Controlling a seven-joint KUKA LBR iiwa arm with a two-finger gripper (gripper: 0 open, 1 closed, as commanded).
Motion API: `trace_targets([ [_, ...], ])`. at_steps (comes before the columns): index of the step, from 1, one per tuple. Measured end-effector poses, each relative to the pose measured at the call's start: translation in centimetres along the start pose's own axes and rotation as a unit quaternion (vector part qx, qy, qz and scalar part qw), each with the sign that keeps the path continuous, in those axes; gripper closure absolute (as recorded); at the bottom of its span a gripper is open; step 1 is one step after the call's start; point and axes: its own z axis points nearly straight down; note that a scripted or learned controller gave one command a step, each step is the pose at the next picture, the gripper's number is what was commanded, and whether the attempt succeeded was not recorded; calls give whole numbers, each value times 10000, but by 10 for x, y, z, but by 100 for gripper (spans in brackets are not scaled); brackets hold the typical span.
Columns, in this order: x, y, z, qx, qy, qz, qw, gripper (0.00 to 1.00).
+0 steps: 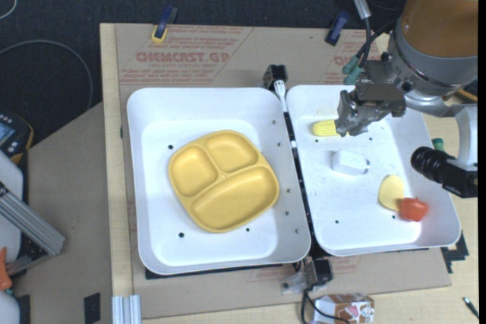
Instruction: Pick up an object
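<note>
**Operator:** Camera view, largest first. I have the left bin [144, 163] with a big yellow divided plate [222, 180] lying flat in its middle. The right bin [433, 228] holds the small items. My arm comes in from the far right, and the gripper [351, 125] hangs over the far-left part of that bin.

**Observer:** What is in reach?

**Operator:** A small yellow piece [325, 129] lies just left of the fingertips, perhaps touching them. A small white block [349, 162] sits a little nearer the camera, hard to read against the white floor. At the near right, a yellow wedge [390, 192] touches a little red piece [412, 209].

**Observer:** Hand wide or narrow?

**Operator:** I cannot tell; the fingers are dark and bunched from this angle, and I see nothing between them.

**Observer:** How would you go about it?

**Operator:** I judge the yellow piece the likeliest pick. I would centre over it, shifting left so the fingers straddle it, not nudge it toward the bin wall, then descend straight and close only at the floor.
</note>
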Motion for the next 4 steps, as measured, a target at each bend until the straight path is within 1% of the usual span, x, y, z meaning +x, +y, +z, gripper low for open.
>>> trace_targets([
  [1,22,1,-76,-122,16,-4,9999,100],
  [2,49,1,7,-27,0,-1,10000,100],
  [3,50,1,7,-60,5,9,10000,100],
  [4,36,1,-4,-90,7,22,10000,100],
])
